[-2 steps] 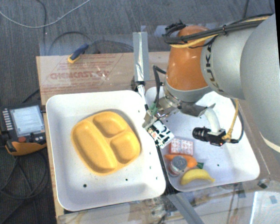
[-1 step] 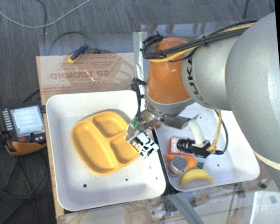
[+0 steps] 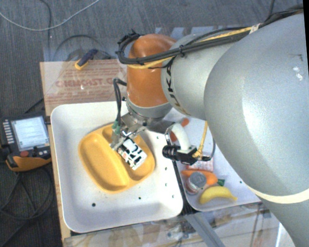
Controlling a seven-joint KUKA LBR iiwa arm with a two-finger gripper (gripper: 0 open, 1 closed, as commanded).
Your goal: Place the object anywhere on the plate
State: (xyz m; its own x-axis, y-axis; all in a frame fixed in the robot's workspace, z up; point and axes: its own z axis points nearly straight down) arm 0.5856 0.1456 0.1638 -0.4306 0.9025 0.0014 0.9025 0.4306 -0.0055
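A yellow oval plate (image 3: pixel 105 159) lies in the left white bin (image 3: pixel 78 207), slightly left of the bin's middle. My gripper (image 3: pixel 129 149) hangs over the plate's right part, low above its rim. The orange band (image 3: pixel 147 72) of the wrist rises just behind it. A black-and-white piece at the gripper's tip covers the plate's surface there. I cannot make out any object held at the tip. The large grey arm hides most of the right bin.
In the visible strip of the right bin lie a yellow banana (image 3: pixel 217 196), an orange carrot (image 3: pixel 200 172), a round grey-orange item (image 3: pixel 196 182) and a white item (image 3: pixel 178 136). A handheld pendant (image 3: pixel 25 136) rests on the floor left of the bench.
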